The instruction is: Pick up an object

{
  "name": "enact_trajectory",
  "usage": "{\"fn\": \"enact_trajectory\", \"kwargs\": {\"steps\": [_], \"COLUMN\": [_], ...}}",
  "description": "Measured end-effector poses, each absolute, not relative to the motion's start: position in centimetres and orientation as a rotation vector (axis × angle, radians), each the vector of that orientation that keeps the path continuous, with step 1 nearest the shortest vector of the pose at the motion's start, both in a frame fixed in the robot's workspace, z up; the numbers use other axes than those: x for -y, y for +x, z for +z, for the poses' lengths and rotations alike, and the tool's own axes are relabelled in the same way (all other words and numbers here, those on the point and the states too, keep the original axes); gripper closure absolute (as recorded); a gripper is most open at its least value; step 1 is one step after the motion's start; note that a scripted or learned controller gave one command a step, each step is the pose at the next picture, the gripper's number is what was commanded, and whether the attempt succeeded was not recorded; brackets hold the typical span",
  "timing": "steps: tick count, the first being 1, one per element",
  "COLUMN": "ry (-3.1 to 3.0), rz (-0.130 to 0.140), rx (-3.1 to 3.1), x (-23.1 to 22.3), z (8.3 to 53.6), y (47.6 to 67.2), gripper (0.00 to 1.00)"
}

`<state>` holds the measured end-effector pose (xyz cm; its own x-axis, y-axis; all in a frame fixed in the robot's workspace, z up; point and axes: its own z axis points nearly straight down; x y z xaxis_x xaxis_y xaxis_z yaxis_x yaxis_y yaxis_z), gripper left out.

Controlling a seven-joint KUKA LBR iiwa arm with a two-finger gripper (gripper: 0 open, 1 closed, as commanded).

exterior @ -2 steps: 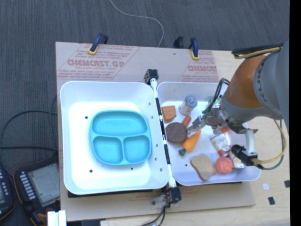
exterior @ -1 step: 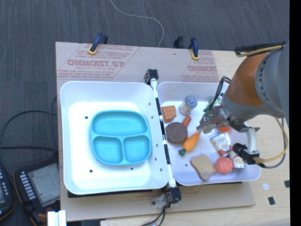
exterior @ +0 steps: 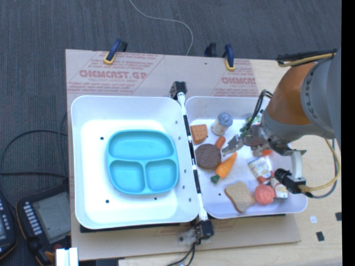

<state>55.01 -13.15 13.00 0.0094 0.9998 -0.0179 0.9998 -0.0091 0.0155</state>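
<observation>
Reaching in from the right, the grey arm with its orange band [exterior: 291, 96] is seen over the right bin [exterior: 208, 105]. The gripper [exterior: 236, 144] is held low above the bin's middle, its two fingers spread apart with nothing between them, their tips just beside the carrot.

Contents of the right bin, as noted:
- a carrot [exterior: 226, 165], orange, lying at a slant near the centre
- a dark brown round patty [exterior: 208, 155], just left of the carrot
- a square cracker [exterior: 199, 132], tan, above the patty
- a small bottle with a grey cap [exterior: 221, 123], near the bin's far side; its label is too small to be read
- a slice of bread [exterior: 239, 196], toward the near edge
- a red round item [exterior: 264, 194], just right of the bread
- a white packet with red print [exterior: 260, 168], partly under the wrist — the print cannot be made out

In the left bin [exterior: 89, 112] a light blue tray with three compartments [exterior: 143, 161] is set.

On the board under the bins [exterior: 83, 73], red lettering is printed: "CHEMCAST GP" is legible at upper left, and is partly repeated at upper right. Blue clamps [exterior: 115, 50] are fixed to the board's far edge.
</observation>
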Motion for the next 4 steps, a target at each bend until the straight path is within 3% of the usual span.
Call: {"fn": "enact_trajectory", "kwargs": {"steps": [1,2,3,4], "ry": [2.216,2.215,2.220,2.221], "rz": [0.004,0.008,0.000,-0.002], "rx": [-2.215,-2.213,-2.223,-2.224], "x": [12.3,12.3,4.4,-1.1], "z": [8.8,9.9,18.5,18.4], "y": [53.5,53.7,50.8,49.2], "gripper": [0.00,1.00,1.00,1.00]}}
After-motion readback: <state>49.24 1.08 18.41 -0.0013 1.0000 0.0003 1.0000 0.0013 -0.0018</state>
